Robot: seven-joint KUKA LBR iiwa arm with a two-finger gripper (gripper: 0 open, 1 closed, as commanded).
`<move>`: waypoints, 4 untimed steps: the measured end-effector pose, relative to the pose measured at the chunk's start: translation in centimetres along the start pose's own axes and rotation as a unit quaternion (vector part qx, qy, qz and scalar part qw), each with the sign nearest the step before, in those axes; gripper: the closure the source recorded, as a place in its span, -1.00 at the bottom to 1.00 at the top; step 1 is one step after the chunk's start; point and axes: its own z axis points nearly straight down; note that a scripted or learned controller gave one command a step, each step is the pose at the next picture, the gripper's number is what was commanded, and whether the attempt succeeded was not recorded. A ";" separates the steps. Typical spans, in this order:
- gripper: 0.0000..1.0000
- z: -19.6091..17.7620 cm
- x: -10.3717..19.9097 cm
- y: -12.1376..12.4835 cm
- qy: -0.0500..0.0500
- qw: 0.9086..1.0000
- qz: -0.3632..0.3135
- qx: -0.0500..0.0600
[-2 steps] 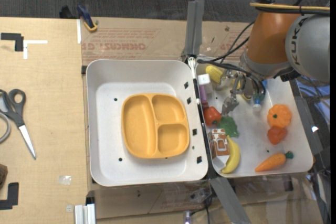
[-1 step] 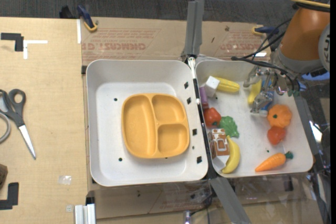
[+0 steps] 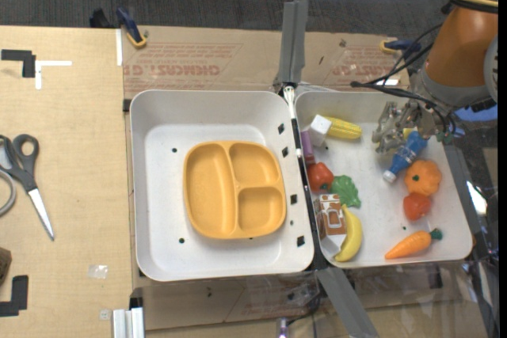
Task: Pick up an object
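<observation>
My gripper point(image 3: 398, 127) hangs over the back right of the right bin point(image 3: 372, 162), below the arm's orange band. A small blue bottle point(image 3: 404, 154) with a white cap lies tilted just under and in front of the gripper, partly covered by it. Whether it is touched is unclear. An orange point(image 3: 423, 176) and a red tomato point(image 3: 417, 206) sit just right of the bottle. A corn cob point(image 3: 344, 128) and a white cube point(image 3: 320, 124) lie to the gripper's left.
The right bin also holds a carrot point(image 3: 410, 244), a banana point(image 3: 351, 236), a brown packet point(image 3: 329, 215), a green broccoli piece point(image 3: 345, 190) and a red vegetable point(image 3: 320, 176). A yellow divided plate point(image 3: 235, 188) lies in the left bin point(image 3: 158, 170). Scissors point(image 3: 28, 178) rest on the bench at left.
</observation>
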 end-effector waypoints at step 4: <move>-1.00 1.1 2.2 -0.4 0.004 0.998 0.067 -0.001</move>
